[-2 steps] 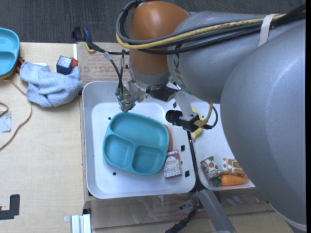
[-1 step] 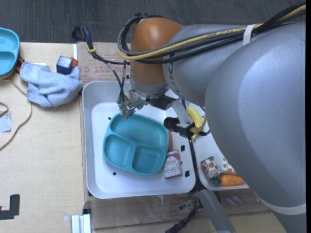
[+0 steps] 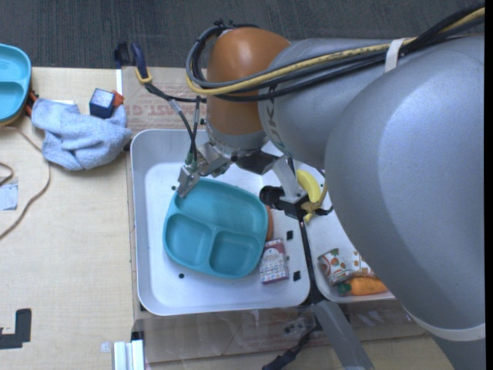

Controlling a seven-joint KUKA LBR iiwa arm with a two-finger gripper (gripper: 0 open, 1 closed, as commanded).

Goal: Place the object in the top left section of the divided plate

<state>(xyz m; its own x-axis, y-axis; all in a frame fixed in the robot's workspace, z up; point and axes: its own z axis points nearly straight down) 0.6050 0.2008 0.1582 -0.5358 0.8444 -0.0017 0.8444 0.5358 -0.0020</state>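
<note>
Camera view: teal three-section divided plate (image 3: 217,231) tilts in a white bin (image 3: 154,284); end effector (image 3: 187,182) fingers' state unclear.

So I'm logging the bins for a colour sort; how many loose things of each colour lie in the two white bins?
Teal: 1, the divided plate
Yellow: 1, the banana
Orange: 1, the carrot
Red and white: 1, the small packet
White with print: 1, the snack bag
Total: 5
</note>
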